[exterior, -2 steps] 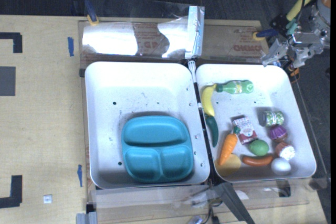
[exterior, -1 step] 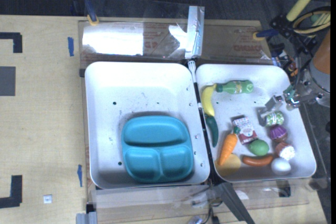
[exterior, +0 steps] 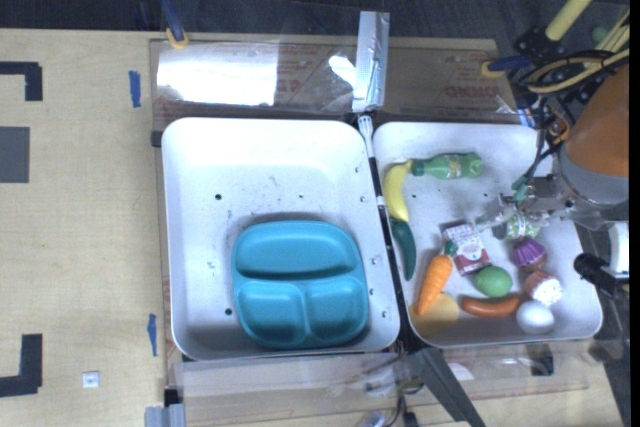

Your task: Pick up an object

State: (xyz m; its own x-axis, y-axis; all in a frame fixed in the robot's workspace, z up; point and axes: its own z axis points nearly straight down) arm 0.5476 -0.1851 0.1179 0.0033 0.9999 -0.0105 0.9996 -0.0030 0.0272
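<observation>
From my remote station I see the toy food still lying in the right bin (exterior: 585,315), none of it lifted. The claw (exterior: 518,205) sits low over the pile's upper right, at about two o'clock from the bin's middle, just above a purple item (exterior: 528,250); it is too small and cluttered for me to tell how it stands, and I see nothing gripped in it. I judge the pick not yet done: closing on something and raising it clear both remain.

Around the bin's middle lies a small red-and-white packet (exterior: 466,249), touching a green round piece (exterior: 493,281). At six o'clock rests a red sausage (exterior: 488,306), with a white egg (exterior: 536,317) at its right end and a small red-and-white piece (exterior: 545,288) just above that. An orange carrot (exterior: 433,283) lies at seven o'clock, a dark green vegetable (exterior: 403,247) along the left wall at nine, a yellow banana (exterior: 395,191) at ten, and a green bottle (exterior: 446,166) at twelve.

The left bin (exterior: 200,175) holds a blue divided tray (exterior: 298,282) toward its six o'clock side. Both bins rest side by side on the desk (exterior: 70,215), and the grey arm with its orange band (exterior: 605,130) reaches in at three o'clock.
</observation>
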